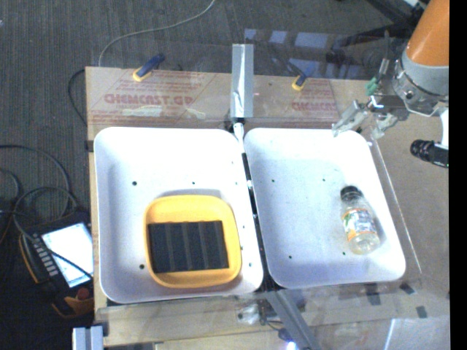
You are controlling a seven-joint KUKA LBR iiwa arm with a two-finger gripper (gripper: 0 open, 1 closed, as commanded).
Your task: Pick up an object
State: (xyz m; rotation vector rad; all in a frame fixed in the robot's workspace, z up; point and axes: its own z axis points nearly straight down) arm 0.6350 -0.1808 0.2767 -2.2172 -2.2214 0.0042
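Honestly, the gripper hangs over the right bin's far corner, fingers spread wide, nothing in them. The small clear bottle lies on its side near the right wall. I'd line the fingers up across its body, then drop down.

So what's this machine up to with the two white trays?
A robot arm is meant to pick something up. Its gripper hangs over the far right corner of the right bin, with nothing between its fingers. A small clear bottle with a dark cap lies on its side in that bin. The left bin holds a yellow square container with a dark ribbed inside.
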